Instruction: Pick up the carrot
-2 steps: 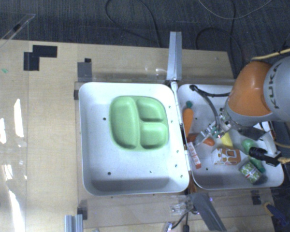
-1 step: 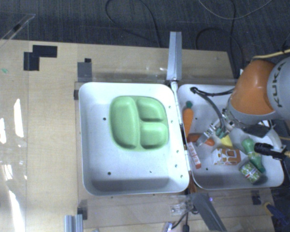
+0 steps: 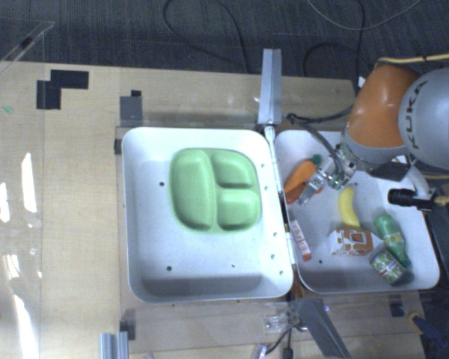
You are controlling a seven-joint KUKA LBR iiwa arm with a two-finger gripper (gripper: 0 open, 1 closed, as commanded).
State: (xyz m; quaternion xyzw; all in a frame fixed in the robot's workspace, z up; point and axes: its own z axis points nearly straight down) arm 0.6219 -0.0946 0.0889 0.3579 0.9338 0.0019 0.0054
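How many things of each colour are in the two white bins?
Green: 3, the tray, the bottle and the can
Orange: 1, the carrot
Yellow: 1, the banana
Orange and white: 1, the carton
Red and white: 1, the small packet
Total: 7

The pale wooden desk (image 3: 60, 223) looks smooth with a soft sheen, catching window glare. Both shallow white plastic bins (image 3: 146, 275) are matt. The light green sectioned plastic tray (image 3: 213, 189) is smooth and slightly glossy. The orange carrot (image 3: 299, 176) seems smooth, plastic-like. The arm's orange band (image 3: 378, 103) and grey shell (image 3: 438, 111) shine. Dark ribbed carpet (image 3: 135, 21) looks rough.
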